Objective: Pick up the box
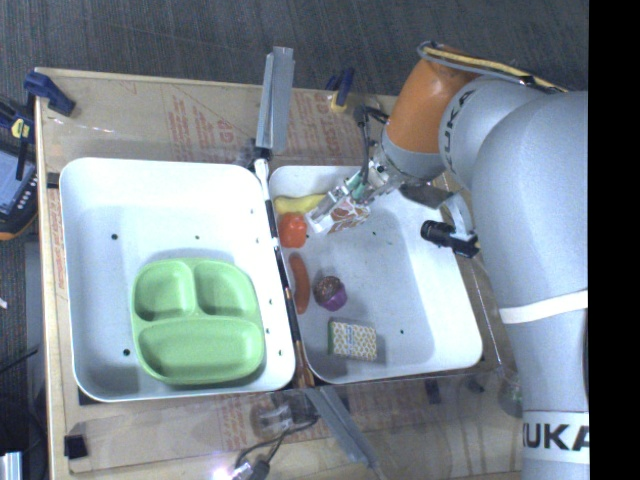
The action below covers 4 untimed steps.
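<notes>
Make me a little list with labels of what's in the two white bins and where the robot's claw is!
left bin: green divided plate
right bin: banana, tomato, sausage, purple round item, patterned box
claw: over the far end of the right bin, near the banana
box: lying at the near end of the right bin, apart from the claw
task state: box not yet picked up

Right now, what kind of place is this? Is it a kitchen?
Probably a robot test bench, not a kitchen. A grey arm reaches over two white bins on a wooden board with clamps. The food looks like toys beside a small box.
</notes>
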### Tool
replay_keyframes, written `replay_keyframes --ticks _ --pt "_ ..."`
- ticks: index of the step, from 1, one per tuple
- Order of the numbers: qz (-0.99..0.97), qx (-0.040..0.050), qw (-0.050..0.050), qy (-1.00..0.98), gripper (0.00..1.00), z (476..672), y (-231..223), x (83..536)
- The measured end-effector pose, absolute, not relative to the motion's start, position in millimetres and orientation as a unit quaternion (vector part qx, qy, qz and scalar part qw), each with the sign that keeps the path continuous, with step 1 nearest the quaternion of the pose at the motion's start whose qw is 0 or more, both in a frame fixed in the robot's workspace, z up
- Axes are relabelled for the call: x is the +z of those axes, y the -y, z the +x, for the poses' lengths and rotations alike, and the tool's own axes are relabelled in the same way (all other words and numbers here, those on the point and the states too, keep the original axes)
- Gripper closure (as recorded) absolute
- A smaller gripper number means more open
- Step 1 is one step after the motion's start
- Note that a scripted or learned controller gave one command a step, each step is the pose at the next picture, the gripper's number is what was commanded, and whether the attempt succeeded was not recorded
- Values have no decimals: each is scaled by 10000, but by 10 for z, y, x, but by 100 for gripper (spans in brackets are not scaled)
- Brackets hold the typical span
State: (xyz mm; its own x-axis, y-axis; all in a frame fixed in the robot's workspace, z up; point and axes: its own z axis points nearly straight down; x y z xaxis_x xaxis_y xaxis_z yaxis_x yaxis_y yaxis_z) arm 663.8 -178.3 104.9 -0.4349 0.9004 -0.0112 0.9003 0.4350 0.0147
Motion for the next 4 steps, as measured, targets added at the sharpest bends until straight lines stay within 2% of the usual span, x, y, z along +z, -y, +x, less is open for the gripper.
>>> replay_keyframes --ticks 1,2,3,4 --pt "4107 6 44 -9118 0 5949 1956 1183" --pt "5202 24 95 -8540 0 6387 2115 1046" --pt "4747 -1 -4 -8802 0 5594 1761 1909" --pt "4818 -11 -13 -8763 0 5059 1207 1041"
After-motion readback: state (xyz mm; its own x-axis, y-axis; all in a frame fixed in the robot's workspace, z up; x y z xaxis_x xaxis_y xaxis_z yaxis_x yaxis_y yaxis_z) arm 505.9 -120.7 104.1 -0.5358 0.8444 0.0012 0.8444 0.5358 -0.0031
